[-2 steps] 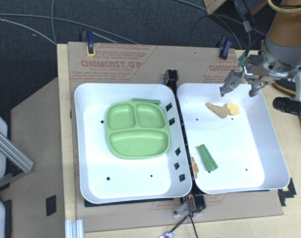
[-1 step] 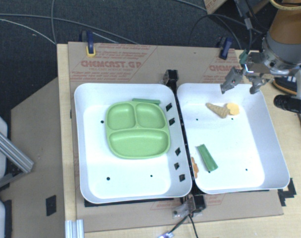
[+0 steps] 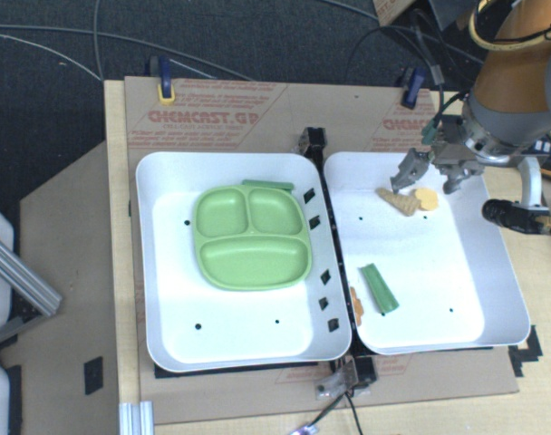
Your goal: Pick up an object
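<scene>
Nearest me, a green block (image 3: 380, 288) lies in the right bin (image 3: 493, 279), apart from everything; the green divided plate (image 3: 252, 237) sits in the left bin (image 3: 167, 243). Farther back my gripper (image 3: 430, 181) hangs spread wide just over the tan and yellow pieces (image 3: 410, 201), holding nothing. I judge this the approach: next, drop and close on them

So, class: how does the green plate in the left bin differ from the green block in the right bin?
The plate is pale green, wide and rounded, with three sections; the block is darker green, narrow and straight-edged. The plate takes up much of the left bin; the block covers a small patch of the right bin. The block lies at a slant. Both are green and lie flat.
</scene>
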Controlling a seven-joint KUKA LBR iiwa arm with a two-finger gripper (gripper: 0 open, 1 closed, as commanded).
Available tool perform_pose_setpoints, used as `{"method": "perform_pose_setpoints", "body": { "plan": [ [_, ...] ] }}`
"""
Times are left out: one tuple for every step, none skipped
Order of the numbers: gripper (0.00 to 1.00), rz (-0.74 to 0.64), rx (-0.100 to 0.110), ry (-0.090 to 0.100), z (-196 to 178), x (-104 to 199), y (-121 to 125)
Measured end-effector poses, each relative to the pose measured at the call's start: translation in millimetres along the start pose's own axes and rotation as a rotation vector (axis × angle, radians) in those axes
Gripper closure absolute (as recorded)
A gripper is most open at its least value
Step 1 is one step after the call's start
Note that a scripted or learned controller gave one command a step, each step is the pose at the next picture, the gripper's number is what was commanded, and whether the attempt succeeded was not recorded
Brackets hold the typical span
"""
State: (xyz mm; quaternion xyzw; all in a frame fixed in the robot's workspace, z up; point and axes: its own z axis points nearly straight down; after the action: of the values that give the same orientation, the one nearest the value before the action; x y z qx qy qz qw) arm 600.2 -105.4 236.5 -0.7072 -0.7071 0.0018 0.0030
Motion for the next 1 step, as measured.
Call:
{"method": "perform_pose_setpoints", "body": {
  "plan": [
    [0.0, 0.001, 0.0, 0.001, 57.0, 8.9, -4.4]
  ]
}}
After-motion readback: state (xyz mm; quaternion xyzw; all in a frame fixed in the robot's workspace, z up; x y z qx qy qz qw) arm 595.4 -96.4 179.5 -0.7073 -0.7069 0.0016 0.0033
